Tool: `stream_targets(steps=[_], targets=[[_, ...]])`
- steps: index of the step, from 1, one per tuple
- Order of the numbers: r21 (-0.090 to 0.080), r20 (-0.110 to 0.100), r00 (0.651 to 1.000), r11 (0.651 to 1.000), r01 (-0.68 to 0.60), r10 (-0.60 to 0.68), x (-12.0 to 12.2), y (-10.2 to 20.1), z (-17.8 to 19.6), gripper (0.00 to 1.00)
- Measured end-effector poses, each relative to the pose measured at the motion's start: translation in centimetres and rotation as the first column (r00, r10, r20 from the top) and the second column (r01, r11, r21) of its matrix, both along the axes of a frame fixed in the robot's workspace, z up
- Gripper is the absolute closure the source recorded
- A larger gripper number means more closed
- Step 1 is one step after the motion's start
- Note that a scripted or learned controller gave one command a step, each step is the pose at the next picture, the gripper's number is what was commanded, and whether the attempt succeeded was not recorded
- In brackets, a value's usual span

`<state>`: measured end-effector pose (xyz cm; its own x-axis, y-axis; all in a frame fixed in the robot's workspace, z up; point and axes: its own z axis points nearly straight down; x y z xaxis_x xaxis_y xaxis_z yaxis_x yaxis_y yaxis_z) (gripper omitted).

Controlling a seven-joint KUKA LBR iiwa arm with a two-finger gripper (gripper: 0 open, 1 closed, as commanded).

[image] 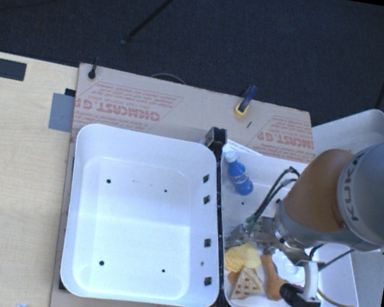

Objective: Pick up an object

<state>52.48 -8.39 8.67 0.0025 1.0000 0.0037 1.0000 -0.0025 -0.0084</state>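
From my remote station I start at the left: the left bin (137, 216) sits on a sheet of cardboard (148, 108), which I judge is laid there as a protective base. Its red print reads reversed from this angle; I make out "CHEMCAST GP" at best, and I would not vouch for it.

A black divider clamp (218, 140) at the far edge holds the two bins together along their shared wall.

The right bin (266, 171) carries the candidates. A blue bottle (239, 178) lies on its side near the far-left corner. Toward the near edge, just beside the shared wall, sit a yellow item (242, 256), a waffle-patterned wedge (248, 284) and an orange stick-shaped item (272, 276), close together.

The gripper (255, 234) hangs low over the right bin, just above the yellow item, the arm (346, 198) leaning in above it. I cannot tell how the claw is set, nor whether anything is in it. "KUKA" reads on the grey housing.
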Motion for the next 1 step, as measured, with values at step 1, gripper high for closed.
stream_targets(steps=[1], targets=[[-0.002,0.005,1.000,1.000,0.009,-0.009,0.28,-0.32,1.07,1.00]])
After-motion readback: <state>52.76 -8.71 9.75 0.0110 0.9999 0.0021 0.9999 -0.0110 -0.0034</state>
